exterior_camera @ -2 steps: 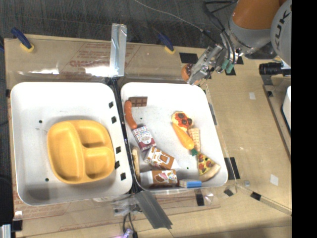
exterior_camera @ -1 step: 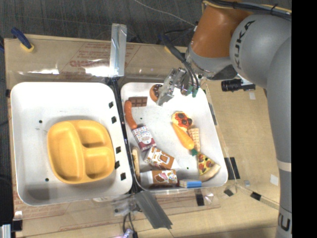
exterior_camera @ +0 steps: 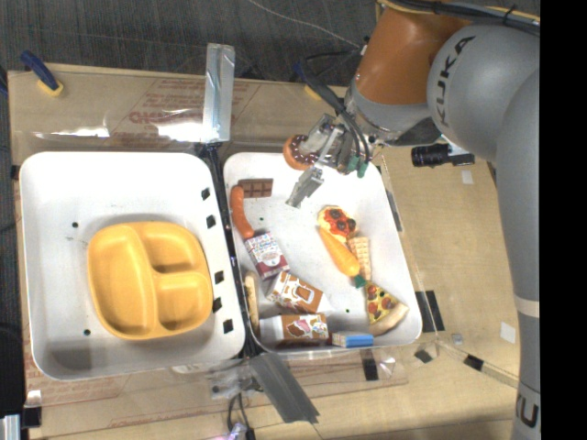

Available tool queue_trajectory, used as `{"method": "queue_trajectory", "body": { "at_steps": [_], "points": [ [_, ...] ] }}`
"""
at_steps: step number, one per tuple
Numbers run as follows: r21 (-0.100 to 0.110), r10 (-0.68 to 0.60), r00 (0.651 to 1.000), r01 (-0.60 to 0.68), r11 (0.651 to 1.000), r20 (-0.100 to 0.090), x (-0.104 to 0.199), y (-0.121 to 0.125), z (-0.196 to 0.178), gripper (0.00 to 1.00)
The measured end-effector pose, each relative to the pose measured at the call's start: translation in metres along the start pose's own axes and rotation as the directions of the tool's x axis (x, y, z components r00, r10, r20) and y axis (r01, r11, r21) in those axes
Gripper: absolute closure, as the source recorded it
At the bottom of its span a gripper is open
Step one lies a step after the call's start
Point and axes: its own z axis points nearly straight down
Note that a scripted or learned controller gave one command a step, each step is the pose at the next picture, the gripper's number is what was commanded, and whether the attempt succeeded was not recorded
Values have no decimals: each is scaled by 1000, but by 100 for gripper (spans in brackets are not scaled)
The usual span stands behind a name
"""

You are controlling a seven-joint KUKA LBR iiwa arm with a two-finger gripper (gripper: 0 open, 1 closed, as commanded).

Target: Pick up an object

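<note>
Both bins (exterior_camera: pixel 55 181) are showing white; the divided tray (exterior_camera: pixel 147 278) yellow; the sausage (exterior_camera: pixel 240 211) orange-red; the cartons (exterior_camera: pixel 266 253), apparently, brown, white and purple.

We note two bins side by side: divided tray (exterior_camera: pixel 149 278) in left bin (exterior_camera: pixel 55 181); toy foods and cartons scattered in right bin (exterior_camera: pixel 298 232); gripper (exterior_camera: pixel 307 187) above its rear.

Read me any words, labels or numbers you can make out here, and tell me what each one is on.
"KUKA": on the grey arm, running down its side.
Red print on the cardboard behind the bins: too faint to read.
Labels on the small cartons in the right bin: too small and blurred to read.
</note>
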Motion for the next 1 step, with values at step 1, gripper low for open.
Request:
{"method": "queue_trajectory", "body": {
  "at_steps": [1],
  "points": [
    [3,-35,999,35,999,-10,33,-60,95,0]
  ]
}}
